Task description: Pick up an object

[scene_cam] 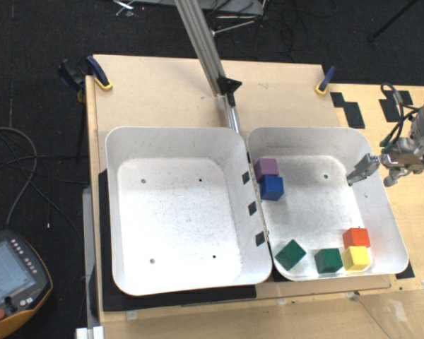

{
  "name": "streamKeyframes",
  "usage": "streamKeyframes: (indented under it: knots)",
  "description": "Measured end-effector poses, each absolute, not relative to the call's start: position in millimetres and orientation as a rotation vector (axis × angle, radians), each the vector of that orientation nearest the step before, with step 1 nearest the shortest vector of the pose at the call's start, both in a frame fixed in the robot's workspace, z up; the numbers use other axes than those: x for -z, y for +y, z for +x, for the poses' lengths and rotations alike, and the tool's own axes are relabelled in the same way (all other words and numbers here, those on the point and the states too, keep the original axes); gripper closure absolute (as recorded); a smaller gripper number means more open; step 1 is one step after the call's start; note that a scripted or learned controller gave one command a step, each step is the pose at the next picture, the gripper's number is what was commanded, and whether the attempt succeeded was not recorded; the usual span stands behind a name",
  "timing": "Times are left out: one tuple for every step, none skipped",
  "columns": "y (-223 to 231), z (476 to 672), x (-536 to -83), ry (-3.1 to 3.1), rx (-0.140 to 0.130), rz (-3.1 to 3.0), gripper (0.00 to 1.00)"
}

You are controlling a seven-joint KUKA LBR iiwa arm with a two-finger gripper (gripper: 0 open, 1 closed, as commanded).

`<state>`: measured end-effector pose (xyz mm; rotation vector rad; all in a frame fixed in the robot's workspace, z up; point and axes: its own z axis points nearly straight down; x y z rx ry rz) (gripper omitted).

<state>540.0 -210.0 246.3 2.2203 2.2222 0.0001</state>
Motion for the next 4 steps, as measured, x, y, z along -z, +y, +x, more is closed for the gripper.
streamKeyframes:
  knots:
    - [-134, 595.9, -198, 2.235, -0.002, 2.211, 0.0]
    - [-59, 614.5, -208, 2.232, -0.007, 2.21, 0.0]
    - [-14, 641.5, -195, 2.229, -0.003, 2.213, 0.0]
    - [-67, 641.0, -278, 2.21, -0.006, 2.22, 0.0]
